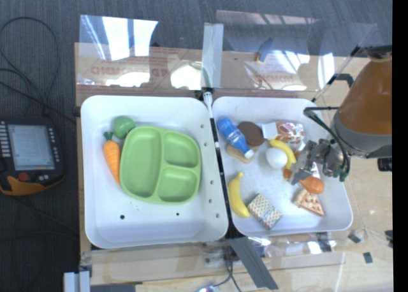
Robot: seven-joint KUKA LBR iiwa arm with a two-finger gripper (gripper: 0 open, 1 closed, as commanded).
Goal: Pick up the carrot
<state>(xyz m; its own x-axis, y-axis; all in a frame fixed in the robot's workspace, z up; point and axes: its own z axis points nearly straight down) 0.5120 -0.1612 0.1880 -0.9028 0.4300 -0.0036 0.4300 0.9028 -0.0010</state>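
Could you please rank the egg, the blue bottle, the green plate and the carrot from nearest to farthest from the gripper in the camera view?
From the gripper in the right bin:
1. Egg, just to its left in the same bin.
2. Blue bottle, by that bin's left wall.
3. Green plate, in the left bin.
4. Carrot, beyond the plate's left edge.

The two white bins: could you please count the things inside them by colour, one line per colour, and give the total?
Orange: 2, the carrot and an orange piece near the end effector
Green: 2, the divided plate and a round vegetable
Yellow: 2 bananas
Blue: 1 bottle
Brown: 1 cookie
White: 1 egg
Mixed colours: 3, pizza slice, patterned box, packet
Total: 12
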